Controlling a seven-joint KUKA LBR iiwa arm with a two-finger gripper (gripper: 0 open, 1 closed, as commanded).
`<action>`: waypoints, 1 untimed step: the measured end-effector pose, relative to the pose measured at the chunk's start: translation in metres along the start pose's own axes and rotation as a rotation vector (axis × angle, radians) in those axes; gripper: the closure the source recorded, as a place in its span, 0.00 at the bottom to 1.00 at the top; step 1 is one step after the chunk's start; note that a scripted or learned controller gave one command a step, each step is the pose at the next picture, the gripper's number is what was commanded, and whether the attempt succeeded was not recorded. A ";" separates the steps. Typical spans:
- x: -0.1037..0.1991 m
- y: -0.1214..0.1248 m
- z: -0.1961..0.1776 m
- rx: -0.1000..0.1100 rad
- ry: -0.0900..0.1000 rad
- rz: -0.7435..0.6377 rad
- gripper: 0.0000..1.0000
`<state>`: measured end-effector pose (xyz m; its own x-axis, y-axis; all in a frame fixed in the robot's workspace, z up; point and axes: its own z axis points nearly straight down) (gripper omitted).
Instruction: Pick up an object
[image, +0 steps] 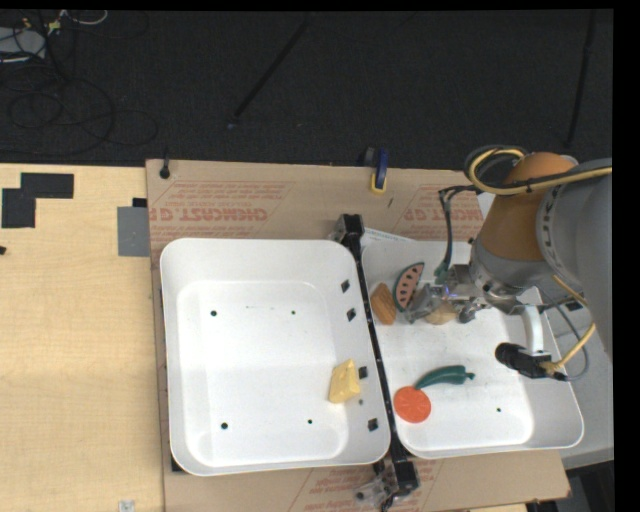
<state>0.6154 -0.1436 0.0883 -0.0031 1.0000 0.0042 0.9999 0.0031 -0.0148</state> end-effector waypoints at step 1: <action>-0.002 0.004 -0.020 -0.013 -0.003 0.001 1.00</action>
<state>0.6197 -0.1459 0.1081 -0.0019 1.0000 0.0008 1.0000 0.0019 -0.0022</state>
